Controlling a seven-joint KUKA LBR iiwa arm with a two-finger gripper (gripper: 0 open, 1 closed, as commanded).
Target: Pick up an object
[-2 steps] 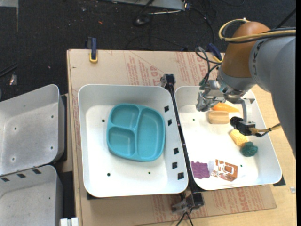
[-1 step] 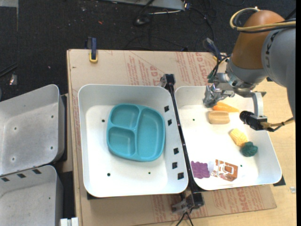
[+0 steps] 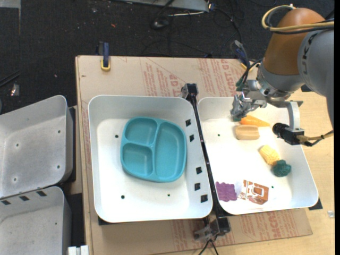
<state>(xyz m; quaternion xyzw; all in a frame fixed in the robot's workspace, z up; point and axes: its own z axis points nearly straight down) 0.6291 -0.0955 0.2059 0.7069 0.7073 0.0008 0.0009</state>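
My gripper (image 3: 239, 109) hangs over the far left part of the right bin (image 3: 223, 142), just left of an orange carrot (image 3: 255, 121). A tan bread-like block (image 3: 247, 133) lies right below the carrot. Further toward the near right lie a yellow corn cob (image 3: 269, 153) and a teal broccoli piece (image 3: 281, 168). Purple grapes (image 3: 226, 190) and a red and white packet (image 3: 255, 191) rest near the bin's front. Nothing shows between the fingers.
The left bin (image 3: 106, 121) holds a teal divided plate (image 3: 154, 149). A black clamp divider (image 3: 197, 137) runs between the bins. White panels (image 3: 32, 142) lie off the bench at the left. The arm with its orange band (image 3: 289, 36) reaches in from the upper right.
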